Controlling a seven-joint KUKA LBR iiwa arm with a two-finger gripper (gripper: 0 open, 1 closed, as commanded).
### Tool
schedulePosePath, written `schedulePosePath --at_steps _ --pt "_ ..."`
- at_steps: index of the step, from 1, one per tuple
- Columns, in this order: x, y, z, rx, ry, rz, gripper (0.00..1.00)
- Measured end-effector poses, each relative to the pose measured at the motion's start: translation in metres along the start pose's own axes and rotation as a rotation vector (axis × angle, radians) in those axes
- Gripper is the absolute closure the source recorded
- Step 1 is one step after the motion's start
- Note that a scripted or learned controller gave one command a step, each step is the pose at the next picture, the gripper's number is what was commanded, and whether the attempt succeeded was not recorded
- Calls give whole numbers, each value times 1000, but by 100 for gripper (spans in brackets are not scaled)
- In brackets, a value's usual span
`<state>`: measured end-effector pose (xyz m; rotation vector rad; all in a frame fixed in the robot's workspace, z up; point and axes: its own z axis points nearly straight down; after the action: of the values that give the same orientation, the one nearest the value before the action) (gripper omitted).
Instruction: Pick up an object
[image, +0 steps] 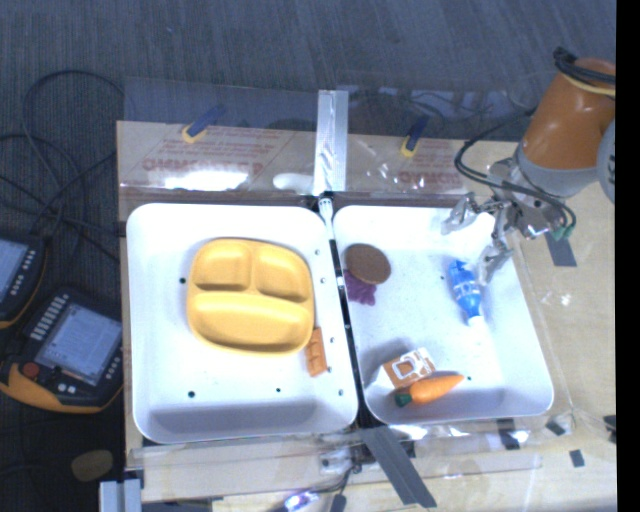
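Two shallow white bins sit side by side. Left bin (160, 400): a yellow divided tray (250, 293) lying flat near the middle, with a small orange block (316, 352) just beside its lower right corner, against the bin's right wall.

Right bin (520, 385): a brown disc (367, 263) at upper left, touching a purple piece (361, 291) just below it. Near the front wall, an orange-and-white box (407, 369) touches a toy carrot (432, 389) with a green stem end. A blue and white bottle (467, 290) lies on its side toward the right wall, apart from the rest; blue body, white at the lower end.

Gripper (483, 232) hangs over the bin's upper right, fingers spread apart, nothing between them. One fingertip is just above the bottle's upper end; contact cannot be told
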<state>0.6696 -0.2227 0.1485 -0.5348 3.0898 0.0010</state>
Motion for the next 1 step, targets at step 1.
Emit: schedulePosePath --at_steps 1 --pt "44 16 -14 -2 0 -443 0"
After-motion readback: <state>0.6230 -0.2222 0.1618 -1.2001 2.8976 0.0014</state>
